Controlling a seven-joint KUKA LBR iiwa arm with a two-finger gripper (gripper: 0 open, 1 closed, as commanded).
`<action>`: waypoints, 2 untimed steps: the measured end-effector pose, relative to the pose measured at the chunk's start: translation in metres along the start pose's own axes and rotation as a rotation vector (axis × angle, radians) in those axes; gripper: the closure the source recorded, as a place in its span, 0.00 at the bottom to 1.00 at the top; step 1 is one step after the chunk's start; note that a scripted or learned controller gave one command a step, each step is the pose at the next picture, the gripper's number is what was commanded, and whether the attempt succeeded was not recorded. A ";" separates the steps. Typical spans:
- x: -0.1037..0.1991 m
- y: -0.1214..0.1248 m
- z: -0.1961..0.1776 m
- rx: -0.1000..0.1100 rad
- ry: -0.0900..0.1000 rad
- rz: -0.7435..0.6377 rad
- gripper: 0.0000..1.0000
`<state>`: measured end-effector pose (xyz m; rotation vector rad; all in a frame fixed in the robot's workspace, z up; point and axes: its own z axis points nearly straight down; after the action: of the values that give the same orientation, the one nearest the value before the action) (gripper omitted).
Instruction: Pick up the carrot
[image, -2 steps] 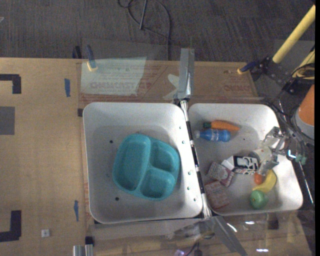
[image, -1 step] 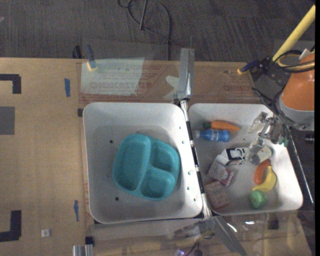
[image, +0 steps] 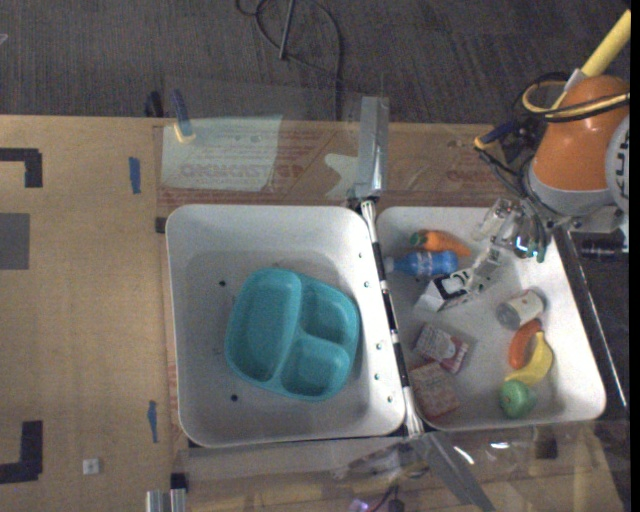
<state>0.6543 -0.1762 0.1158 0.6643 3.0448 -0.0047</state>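
The carrot (image: 443, 241), orange with a green end, lies near the back left corner of the right bin (image: 585, 330). A blue bottle (image: 425, 264) lies right in front of it. My gripper (image: 461, 285) reaches down from the upper right and hangs low over the bin floor. It is just right of the bottle and a little in front and to the right of the carrot. Nothing can be made out in its grasp.
A small grey can (image: 520, 307), an orange-red vegetable (image: 522, 345), a banana (image: 540, 361) and a green fruit (image: 516, 398) sit at the right bin's front right. Two snack packets (image: 440, 348) lie front left. A teal divided plate (image: 292, 333) rests in the left bin (image: 190, 260).
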 end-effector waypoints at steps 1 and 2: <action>-0.004 0.013 0.009 0.007 0.003 -0.013 0.00; 0.005 0.036 0.008 0.010 -0.004 -0.069 0.00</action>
<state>0.6649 -0.1412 0.1080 0.5586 3.0643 -0.0220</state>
